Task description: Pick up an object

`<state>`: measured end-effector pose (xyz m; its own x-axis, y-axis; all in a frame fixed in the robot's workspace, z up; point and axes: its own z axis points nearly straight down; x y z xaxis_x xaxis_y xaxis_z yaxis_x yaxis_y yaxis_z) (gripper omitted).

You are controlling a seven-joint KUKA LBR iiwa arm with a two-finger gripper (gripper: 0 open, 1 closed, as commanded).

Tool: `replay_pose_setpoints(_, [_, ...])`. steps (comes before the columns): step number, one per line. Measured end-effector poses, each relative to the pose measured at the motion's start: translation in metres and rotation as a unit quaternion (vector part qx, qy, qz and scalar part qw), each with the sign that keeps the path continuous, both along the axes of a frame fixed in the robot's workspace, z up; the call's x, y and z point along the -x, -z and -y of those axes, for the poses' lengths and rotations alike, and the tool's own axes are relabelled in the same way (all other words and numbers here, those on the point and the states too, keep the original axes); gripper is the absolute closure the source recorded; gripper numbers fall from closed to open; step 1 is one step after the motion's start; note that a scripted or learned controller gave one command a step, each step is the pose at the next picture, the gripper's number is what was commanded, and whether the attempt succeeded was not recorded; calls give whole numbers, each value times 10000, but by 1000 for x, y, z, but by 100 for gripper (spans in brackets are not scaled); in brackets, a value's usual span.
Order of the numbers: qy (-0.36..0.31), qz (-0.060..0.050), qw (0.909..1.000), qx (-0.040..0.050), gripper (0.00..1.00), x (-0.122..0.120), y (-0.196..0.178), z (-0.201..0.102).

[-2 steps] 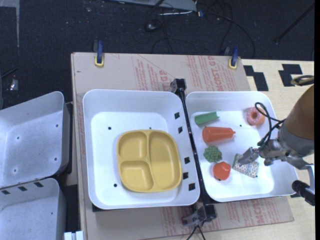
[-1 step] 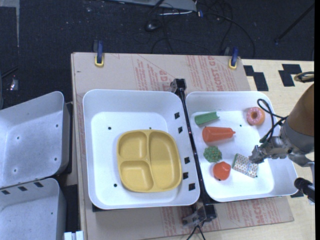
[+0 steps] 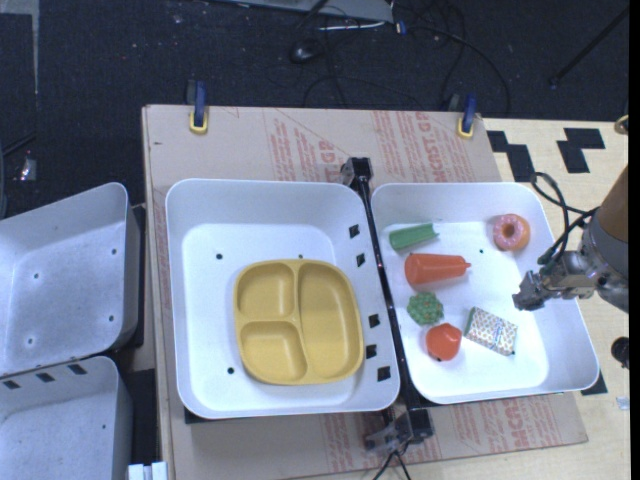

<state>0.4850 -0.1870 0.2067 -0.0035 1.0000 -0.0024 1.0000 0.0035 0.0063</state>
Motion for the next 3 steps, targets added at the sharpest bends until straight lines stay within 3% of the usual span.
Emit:
replay_pose_setpoints(1, [0,1,10000,2,100,-2,-53,0])
replay_pose_setpoints(3, [-20,-38,10000,-21,100,-12,-33,-110])
